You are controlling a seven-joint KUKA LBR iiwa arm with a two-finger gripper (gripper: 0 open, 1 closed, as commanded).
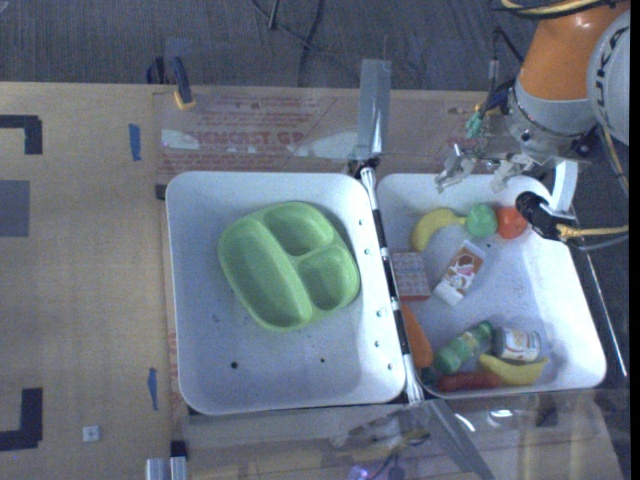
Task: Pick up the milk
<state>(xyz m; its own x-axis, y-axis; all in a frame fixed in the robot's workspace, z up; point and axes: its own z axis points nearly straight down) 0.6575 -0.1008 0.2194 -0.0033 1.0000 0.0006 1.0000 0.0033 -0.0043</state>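
The milk (461, 272) is a small white carton with red print, lying flat mid right bin (585, 318). Adjacent: banana (436, 226), green item (481, 219), carrot (416, 336). The gripper (484, 168) hovers above the far rim, fingers apart, holding nothing.

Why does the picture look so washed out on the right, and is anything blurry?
In the camera view, strong light bleaches the right bin, its far rim near the gripper almost glowing; the milk carton is soft, its print unreadable; the green divided plate in the left bin is evenly lit, with mild shadow in its compartments.
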